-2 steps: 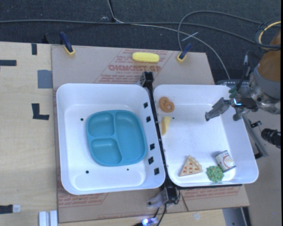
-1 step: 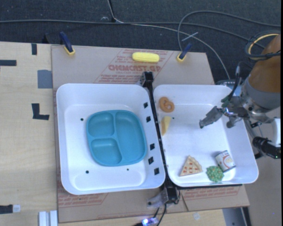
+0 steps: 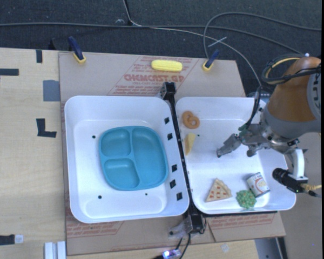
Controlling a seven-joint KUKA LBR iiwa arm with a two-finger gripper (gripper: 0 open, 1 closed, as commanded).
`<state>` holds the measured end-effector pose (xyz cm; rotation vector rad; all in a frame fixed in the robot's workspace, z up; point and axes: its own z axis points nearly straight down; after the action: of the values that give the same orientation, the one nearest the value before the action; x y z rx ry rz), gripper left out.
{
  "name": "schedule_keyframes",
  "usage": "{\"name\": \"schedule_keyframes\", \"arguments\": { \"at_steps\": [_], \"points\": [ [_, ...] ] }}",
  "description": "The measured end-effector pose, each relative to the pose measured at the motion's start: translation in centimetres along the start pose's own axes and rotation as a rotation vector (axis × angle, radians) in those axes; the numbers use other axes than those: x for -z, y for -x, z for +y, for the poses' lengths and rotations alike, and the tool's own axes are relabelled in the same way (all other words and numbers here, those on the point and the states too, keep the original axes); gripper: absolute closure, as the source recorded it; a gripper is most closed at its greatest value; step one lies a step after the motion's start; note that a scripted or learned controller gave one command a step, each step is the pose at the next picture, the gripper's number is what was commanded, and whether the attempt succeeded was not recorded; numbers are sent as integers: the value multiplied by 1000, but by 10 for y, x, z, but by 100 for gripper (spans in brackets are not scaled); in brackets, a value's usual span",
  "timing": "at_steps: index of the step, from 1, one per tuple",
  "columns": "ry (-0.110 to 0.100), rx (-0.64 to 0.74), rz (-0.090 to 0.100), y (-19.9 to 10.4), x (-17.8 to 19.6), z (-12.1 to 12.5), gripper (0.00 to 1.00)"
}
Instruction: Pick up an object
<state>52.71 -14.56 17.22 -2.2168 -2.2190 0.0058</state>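
Note:
The right white bin (image 3: 227, 106) holds a brown pretzel (image 3: 190, 120), a small pale yellow piece (image 3: 189, 143) by its left wall, a pizza slice (image 3: 218, 190), a green broccoli (image 3: 246, 199) and a small can (image 3: 257, 183) lying near the front right corner. My gripper (image 3: 236, 151) hangs over the middle of this bin, above bare floor. Its two fingers are spread open with nothing between them. The pizza slice lies in front of it and the can to its front right.
The left bin (image 3: 75, 115) carries a blue divided plate (image 3: 133, 157). A black divider (image 3: 175, 144) runs between the bins. On the cardboard behind them lie a yellow object (image 3: 166, 65) and two blue-and-yellow clamps (image 3: 75, 50) (image 3: 210, 60). Cables cross the dark floor behind.

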Motion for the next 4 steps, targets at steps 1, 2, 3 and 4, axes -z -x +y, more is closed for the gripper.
{"name": "schedule_keyframes", "arguments": {
  "at_steps": [1, 2, 3, 4],
  "points": [
    [-2, 0, 0, 1, -65, -1, 0],
    [3, 1, 0, 1, -51, 1, 100],
    [9, 1, -2, -4, 10, 2, 100],
    [10, 1, -2, -4, 63, 2, 100]
  ]
}}
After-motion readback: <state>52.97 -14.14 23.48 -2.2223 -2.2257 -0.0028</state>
